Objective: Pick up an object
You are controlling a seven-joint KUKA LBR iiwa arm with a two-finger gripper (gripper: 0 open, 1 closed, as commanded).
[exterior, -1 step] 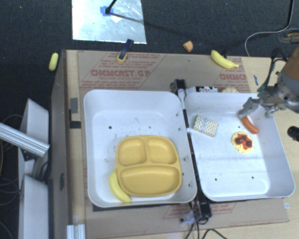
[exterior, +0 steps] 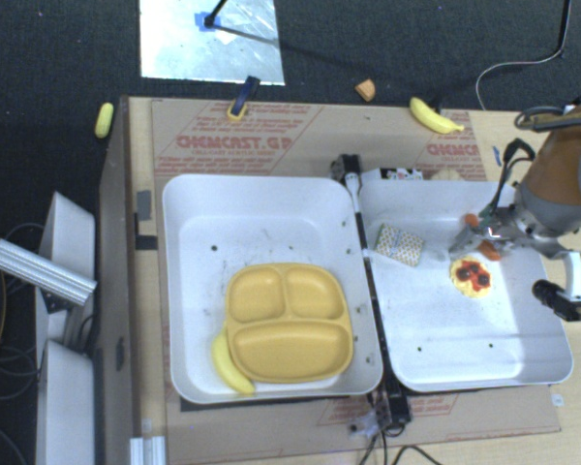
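I have the gripper (exterior: 479, 232) low inside the right bin (exterior: 436, 356), near its far right side, and from this slanted view I cannot tell how it is set, because the wrist hides most of it. Something small and orange (exterior: 488, 251) shows right at its tip; I cannot say whether that is a held thing or part of the tool.

Taking the right bin as my landmark: a small round yellow piece with a dark red topping (exterior: 472, 277) lies on its floor just in front of the gripper, close but apparently not touching. A speckled grey pad (exterior: 399, 245) sits toward the bin's left wall, well apart from the gripper.

To the left of the right bin, the other bin (exterior: 194, 260) holds a yellow divided plate (exterior: 289, 320) with a banana (exterior: 229, 366) tucked against its near-left edge. Another banana (exterior: 432, 115) lies on the board behind the right bin.

My worries: the round piece looks flat, so a descent could skid it along the smooth floor instead of lifting it. The gripper is also close to the bin's right wall, so a small offset could clip it.
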